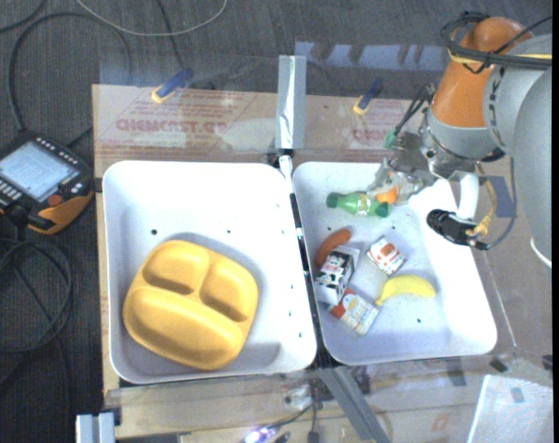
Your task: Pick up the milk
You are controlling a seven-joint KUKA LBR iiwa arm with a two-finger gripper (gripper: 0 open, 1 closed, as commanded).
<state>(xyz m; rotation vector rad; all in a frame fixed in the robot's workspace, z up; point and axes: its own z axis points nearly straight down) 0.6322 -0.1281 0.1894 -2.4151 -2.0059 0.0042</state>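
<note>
Milk carton [333,272] in right bin [464,335] (beside sausage [334,244]), untouched

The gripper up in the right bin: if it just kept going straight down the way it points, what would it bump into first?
Most likely the green bottle, lying just below the gripper. Height is hard to judge from above, so it may already be touching.

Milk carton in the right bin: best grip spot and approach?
Grip the milk carton across its narrow body, coming straight down. It lies tipped by the divider wall, with the sausage touching above, so close the fingers across its free flanks, probably mid-body.
</note>
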